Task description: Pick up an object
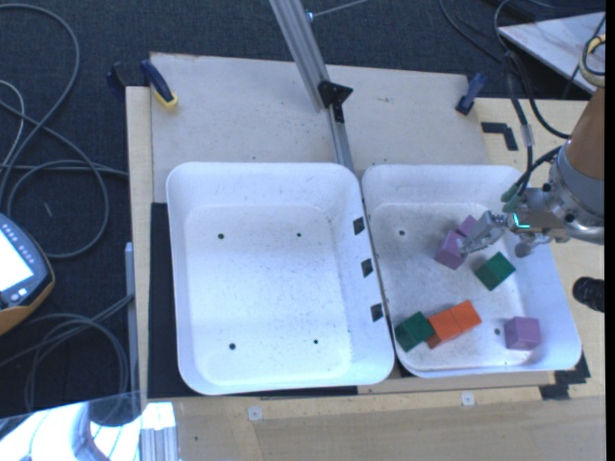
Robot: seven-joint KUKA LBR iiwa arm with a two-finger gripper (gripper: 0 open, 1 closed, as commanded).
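Far left, off the bench: a small screen device (12, 279) among loose cables on dark carpet; display too blurred to read. Blue clamp (159, 84) at the board's back left corner. Left white bin (192, 185): bare speckled floor, a few dark holes, no label or lettering to be made out.

Between the bins, an aluminium rail (300, 41) slanting down from the top edge to the seam.

Right white bin (384, 185), holding every candidate. Dark green block (414, 330) at the near rim, touching an orange block (454, 321) on its right. Further back, a purple block (450, 250), with another purple patch just behind it, maybe the same piece, maybe a second one; hard to say. Green cube (495, 271) just right of that, free on all sides. Purple cube (522, 332) near the front right corner.

Gripper (487, 235) low over the bin, right beside the purple block, perhaps touching it. Open or closed: not clear from this angle, and no grip to be claimed.

Likely handling, judged by looks: small, light, rigid blocks, not fragile, flat-faced, possibly a little slick and apt to skid on the smooth bin floor. Best hold: two opposite flat faces, squarely, near mid-height. Easiest target probably the green cube, standing apart from its neighbours.

No brand, label or legible writing anywhere on blocks, bins or arm.
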